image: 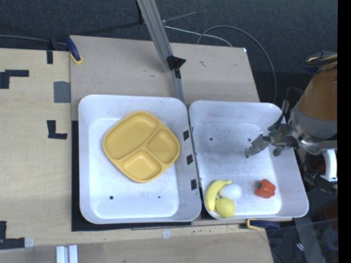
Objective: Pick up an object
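Note:
The right bin (219, 119) holds a small red pepper-like object (265, 188) near its front right. At its front left corner a yellow banana (214, 192), a white egg-shaped piece (231, 191) and a yellow lemon (225, 206) lie bunched together. My gripper (265, 147) hangs over the right side of this bin, above and behind the red object, its two dark fingers (254, 147) spread apart with nothing between them. The arm's orange band (323, 95) shows at the right edge.
A yellow three-compartment plate (141, 146) lies in the left bin (93, 201). A grey metal bar (156, 26) slants down from the top to the bins' shared rim. Cables run behind the right bin.

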Tool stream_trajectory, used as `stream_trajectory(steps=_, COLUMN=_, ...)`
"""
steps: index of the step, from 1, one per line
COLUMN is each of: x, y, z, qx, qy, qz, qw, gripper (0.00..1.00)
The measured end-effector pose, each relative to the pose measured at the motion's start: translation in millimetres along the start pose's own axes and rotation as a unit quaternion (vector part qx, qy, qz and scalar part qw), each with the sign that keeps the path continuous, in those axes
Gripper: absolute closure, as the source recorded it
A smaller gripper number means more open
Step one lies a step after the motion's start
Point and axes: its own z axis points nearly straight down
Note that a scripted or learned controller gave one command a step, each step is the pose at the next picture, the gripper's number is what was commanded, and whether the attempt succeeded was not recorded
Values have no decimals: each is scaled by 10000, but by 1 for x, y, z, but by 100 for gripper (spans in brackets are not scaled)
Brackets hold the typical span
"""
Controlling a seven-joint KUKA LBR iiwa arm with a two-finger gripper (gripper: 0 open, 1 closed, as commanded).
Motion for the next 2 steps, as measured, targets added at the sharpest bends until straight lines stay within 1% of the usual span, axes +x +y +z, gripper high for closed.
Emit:
stream_trajectory(steps=1, x=-6, y=1, z=46, qx=-4, qy=-4, qz=6, qw=10000, gripper=0)
stream_trajectory(steps=2, x=-5, y=0, z=100, qx=-10, qy=-4, qz=3, qw=10000, gripper=0)
